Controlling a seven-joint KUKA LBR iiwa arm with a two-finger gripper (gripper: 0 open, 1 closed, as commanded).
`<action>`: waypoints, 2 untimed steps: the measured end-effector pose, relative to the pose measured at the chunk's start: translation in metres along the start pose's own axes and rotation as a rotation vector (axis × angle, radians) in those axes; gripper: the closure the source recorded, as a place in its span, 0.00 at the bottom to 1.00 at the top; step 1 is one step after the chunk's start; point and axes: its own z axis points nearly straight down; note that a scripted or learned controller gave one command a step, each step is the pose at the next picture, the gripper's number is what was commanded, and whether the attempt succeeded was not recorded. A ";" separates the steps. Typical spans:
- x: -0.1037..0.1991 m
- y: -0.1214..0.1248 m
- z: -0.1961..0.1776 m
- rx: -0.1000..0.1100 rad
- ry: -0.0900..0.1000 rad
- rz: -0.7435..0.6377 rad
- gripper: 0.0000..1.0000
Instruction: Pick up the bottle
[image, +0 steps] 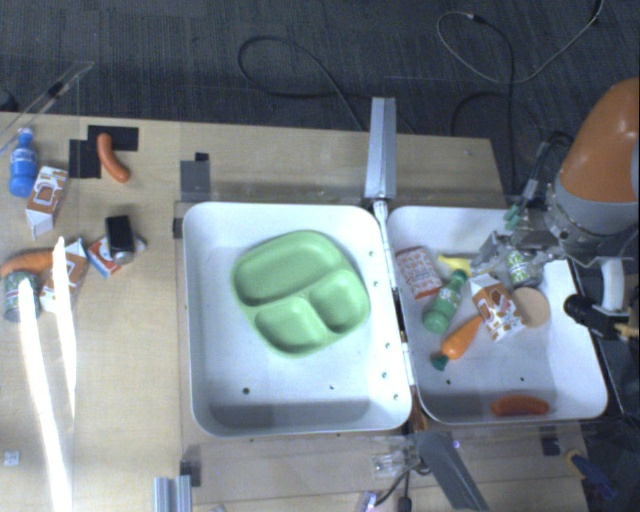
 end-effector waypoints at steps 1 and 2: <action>0.049 -0.017 0.093 0.002 0.000 0.164 0.00; 0.058 -0.054 0.024 -0.001 -0.001 0.603 0.00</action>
